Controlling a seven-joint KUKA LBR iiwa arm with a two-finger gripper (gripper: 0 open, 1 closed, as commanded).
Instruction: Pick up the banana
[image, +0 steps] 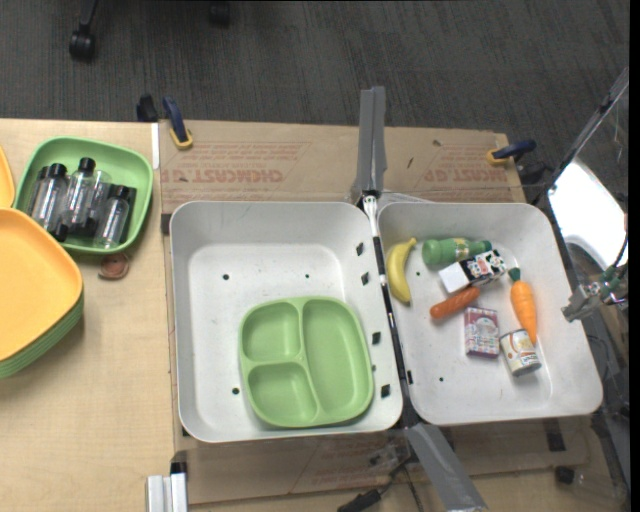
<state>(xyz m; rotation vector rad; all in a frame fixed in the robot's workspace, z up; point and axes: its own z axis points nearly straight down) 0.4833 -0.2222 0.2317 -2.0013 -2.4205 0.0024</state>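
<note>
Banana lies along the left wall of the right bin, just beside a green bottle and above an orange carrot-like piece, well apart from the gripper, which sits at the bin's right rim; its state I cannot tell. A second carrot, a small box and a can lie nearby, while the left bin holds a green divided tray on the cardboard-covered bench.
</note>
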